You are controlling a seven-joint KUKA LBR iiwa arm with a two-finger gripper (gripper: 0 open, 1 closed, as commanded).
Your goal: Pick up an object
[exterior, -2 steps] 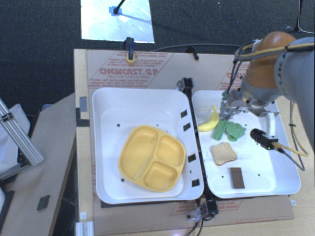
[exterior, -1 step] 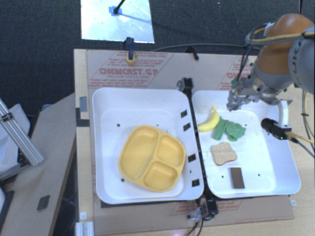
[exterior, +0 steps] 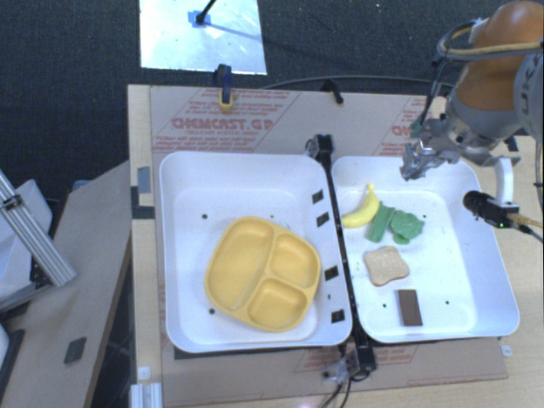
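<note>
The right bin (exterior: pixel 476 313) holds a yellow banana (exterior: pixel 362 212), a green leafy piece (exterior: pixel 396 224), a slice of toast (exterior: pixel 386 265) and a brown chocolate bar (exterior: pixel 409 307). My gripper (exterior: pixel 414 168) hangs over the back edge of the right bin, up and to the right of the banana, apart from every object. Nothing shows between its tips.
The left bin (exterior: pixel 195 185) carries a yellow divided plate (exterior: pixel 263 272). A black divider (exterior: pixel 333 245) runs between the two bins. Cardboard (exterior: pixel 255 121) lies under the bins, with a clamp (exterior: pixel 224 86) at its back edge.
</note>
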